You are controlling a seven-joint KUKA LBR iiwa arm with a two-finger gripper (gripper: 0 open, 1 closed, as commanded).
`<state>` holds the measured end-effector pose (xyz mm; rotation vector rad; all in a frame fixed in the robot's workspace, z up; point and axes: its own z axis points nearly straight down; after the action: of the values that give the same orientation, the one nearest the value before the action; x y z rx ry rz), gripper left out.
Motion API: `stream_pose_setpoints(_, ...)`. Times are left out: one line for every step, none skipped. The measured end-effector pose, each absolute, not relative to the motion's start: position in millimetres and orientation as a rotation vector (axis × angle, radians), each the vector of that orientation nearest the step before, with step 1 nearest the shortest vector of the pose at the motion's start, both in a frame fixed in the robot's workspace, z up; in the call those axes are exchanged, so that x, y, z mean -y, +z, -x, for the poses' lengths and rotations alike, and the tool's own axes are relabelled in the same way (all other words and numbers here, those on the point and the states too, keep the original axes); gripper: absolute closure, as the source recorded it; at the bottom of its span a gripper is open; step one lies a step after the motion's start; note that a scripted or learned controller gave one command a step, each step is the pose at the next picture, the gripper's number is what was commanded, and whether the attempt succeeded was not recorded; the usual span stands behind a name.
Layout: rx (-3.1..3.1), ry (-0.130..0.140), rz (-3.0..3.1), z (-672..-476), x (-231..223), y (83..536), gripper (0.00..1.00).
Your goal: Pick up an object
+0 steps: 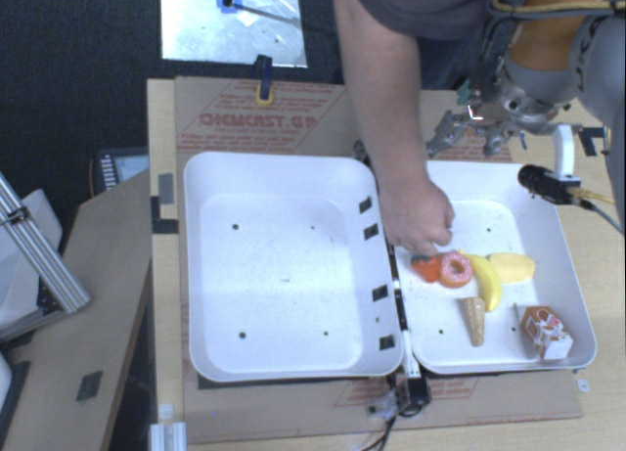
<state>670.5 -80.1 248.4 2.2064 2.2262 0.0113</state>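
From my remote station I see a bench covered in brown printed cardboard [259, 116], set on dark flooring, with a shiny metal sheet [233, 7] lying beyond its far edge. Two shallow white plastic bins sit side by side on the cardboard.

The left bin [284, 263] shows bare white floor. The right bin [558, 244] holds all the objects, grouped toward its near half: an orange-red carrot-shaped toy [426, 268], a pink frosted ring doughnut [456, 270] touching it, a yellow banana [488, 283] just beside the doughnut, a pale yellow lemon-shaped piece [513, 266] against the banana, a tan ice-cream cone [474, 321] nearer the front, and a small red-and-white carton [546, 332] in the front right corner.

A person's bare hand [419, 224] reaches down from the top of the frame into the right bin, fingers at the carrot toy.

The grey arm's two-finger gripper [471, 131] hangs above the far rim of the right bin, apart from all objects. I cannot tell how its jaws are set.
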Motion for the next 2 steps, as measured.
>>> stream_pose_setpoints(-2.226, -0.009, -2.226, -659.3, 99, 75, 0.0)
stream_pose_setpoints(-2.213, -0.007, -2.228, -601.8, 179, 85, 0.0)
